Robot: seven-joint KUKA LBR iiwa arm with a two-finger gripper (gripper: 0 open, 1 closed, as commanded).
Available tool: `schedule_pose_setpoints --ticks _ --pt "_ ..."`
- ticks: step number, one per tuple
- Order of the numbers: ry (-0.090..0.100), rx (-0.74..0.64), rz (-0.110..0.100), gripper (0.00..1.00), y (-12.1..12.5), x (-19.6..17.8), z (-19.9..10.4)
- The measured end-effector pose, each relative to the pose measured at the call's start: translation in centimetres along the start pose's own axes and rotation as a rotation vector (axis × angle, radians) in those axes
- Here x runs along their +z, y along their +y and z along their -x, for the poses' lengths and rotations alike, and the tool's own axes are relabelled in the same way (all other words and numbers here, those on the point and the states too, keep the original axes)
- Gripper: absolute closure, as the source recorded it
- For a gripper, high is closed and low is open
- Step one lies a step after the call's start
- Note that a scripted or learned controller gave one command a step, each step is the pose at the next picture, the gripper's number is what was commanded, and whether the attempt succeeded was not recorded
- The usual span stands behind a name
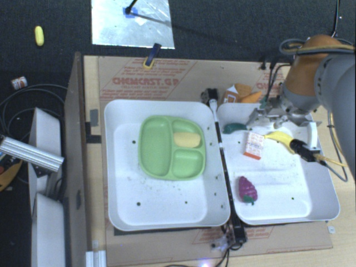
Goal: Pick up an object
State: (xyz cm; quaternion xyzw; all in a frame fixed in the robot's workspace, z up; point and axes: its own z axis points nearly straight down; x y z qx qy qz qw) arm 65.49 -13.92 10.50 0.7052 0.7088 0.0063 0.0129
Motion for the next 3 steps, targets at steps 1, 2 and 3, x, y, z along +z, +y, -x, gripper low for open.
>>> schedule_pose_setpoints --ticks 1,2,3 --pt "0.01 0.0 -0.021 0.0 -1.4 -5.1 -1.5" --pt "0.01 0.004 -0.032 0.0 -3.7 2.4 -1.6" --pt "0.009 0.003 -0.023 1.0 -3.4 0.8 -1.6"
